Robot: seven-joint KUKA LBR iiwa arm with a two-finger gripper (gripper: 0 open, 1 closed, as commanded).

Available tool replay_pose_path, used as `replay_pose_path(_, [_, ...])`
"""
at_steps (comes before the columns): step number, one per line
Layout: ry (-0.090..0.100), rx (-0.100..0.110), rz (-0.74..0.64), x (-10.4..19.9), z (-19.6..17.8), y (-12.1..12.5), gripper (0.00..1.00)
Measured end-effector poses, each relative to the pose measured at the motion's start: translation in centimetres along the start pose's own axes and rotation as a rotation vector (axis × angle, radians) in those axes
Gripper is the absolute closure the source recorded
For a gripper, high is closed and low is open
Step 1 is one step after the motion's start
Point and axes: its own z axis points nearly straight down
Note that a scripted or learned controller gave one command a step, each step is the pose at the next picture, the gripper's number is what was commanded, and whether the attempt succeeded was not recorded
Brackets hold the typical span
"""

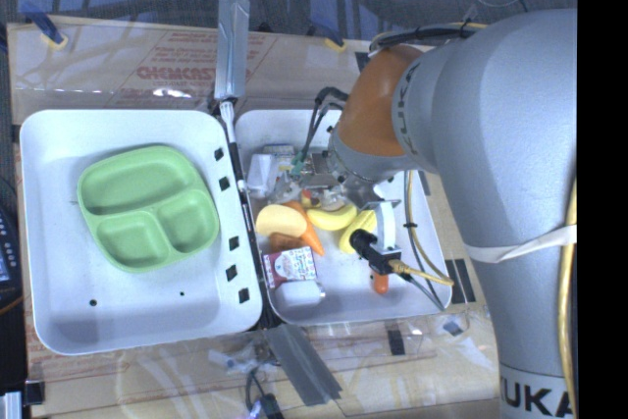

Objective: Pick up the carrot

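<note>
Although the arm (471,113) covers much of the right bin (422,304), the carrot (306,229) shows there as a short orange wedge among the pile, lying between a pale yellow fruit (277,219) on its left and a banana (334,217) on its right, touching both as far as I can tell. A small carton (293,267) with a red label sits just below it, near the bin's front wall. A second orange bit (381,285) lies further right, under a black part, and it is too small to name. The gripper (312,174) hangs over the back of the pile, just above the carrot; whether its jaws stand apart or together I cannot tell, for the wrist hides them. Nothing is seen held.

Most likely the carrot is a toy of plastic or foam, so I judge it light and fairly stiff, with a smooth skin that could slip from narrow jaws. It tapers, and a grip near the thin tip would tend to squeeze it out. The thicker middle looks the better place, jaws closing across its width. Crowding is the main trouble: a finger coming down beside it may land on the fruit or the banana, or catch one of them instead. The left bin (49,309) holds a green tray (147,206), well apart from all this.
</note>
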Motion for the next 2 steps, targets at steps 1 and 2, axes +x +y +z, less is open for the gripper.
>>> replay_pose_path(1, [0.000, 0.000, 0.000, 0.00, 0.00, 0.00, 0.00])
replay_pose_path(2, [0.000, 0.000, 0.000, 0.00, 0.00, 0.00, 0.00])
